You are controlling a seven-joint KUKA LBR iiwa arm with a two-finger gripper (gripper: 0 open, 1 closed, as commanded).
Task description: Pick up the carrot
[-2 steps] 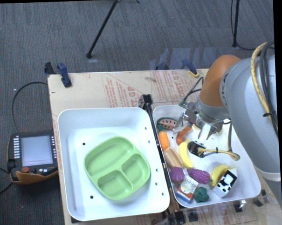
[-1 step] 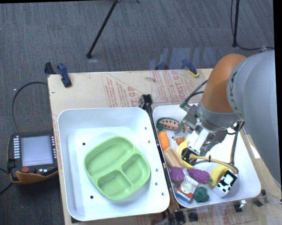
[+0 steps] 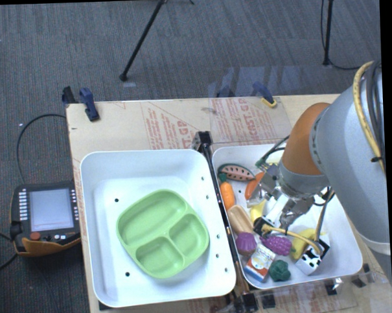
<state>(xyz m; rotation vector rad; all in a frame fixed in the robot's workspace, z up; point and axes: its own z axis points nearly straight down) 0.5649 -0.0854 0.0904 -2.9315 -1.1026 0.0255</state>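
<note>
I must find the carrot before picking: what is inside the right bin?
A carrot lies by the right bin's left wall, among other toy foods. The arm covers the bin's middle; what lies beneath is hidden.

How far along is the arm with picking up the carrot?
Done: the end effector has reached over the right bin, above the toy pile. In hand: nothing visibly gripped. Left: the carrot lies against the bin's left wall, apart from the end effector, so grasping and lifting remain.
</note>
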